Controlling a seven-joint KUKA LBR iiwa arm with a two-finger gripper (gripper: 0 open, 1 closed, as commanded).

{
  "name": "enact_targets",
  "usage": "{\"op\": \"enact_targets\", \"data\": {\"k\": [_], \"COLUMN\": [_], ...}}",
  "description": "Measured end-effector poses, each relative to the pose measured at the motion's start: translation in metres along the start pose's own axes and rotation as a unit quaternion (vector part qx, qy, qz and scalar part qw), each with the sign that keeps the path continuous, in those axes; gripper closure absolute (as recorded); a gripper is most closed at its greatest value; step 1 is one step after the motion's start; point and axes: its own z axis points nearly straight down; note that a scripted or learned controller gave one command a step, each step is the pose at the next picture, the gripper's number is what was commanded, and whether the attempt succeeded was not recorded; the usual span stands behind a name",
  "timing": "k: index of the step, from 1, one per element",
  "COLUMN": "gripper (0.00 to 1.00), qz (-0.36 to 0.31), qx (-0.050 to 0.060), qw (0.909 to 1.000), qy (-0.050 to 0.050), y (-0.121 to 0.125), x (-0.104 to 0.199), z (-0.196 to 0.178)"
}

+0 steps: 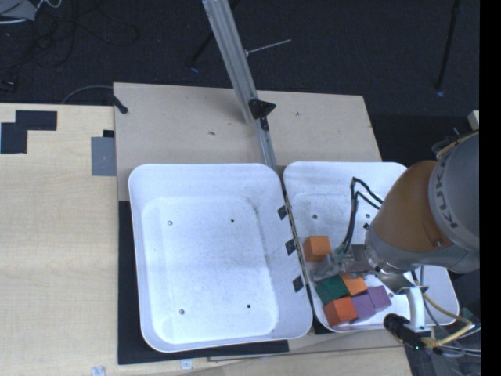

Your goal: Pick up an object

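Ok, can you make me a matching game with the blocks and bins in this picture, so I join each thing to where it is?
Things:
1. orange block
2. green block
3. purple block
4. left bin

Places or states:
A. at the near edge of the right bin, on the arm's side of the pile
B. alone, beside the divider, farther back than the other blocks
C. white, with no blocks in it
D. in the pile just in front of the lone orange block

Pairs: 1-B, 2-D, 3-A, 4-C
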Motion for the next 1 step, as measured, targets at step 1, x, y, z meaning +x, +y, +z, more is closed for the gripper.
{"op": "enact_targets", "data": {"k": [1], "gripper": [0.0], "qz": [-0.001], "qx": [0.006], "qw": [1.0], "qy": [0.001], "y": [0.0084], "x": [-0.0014], "z": [0.0008]}}
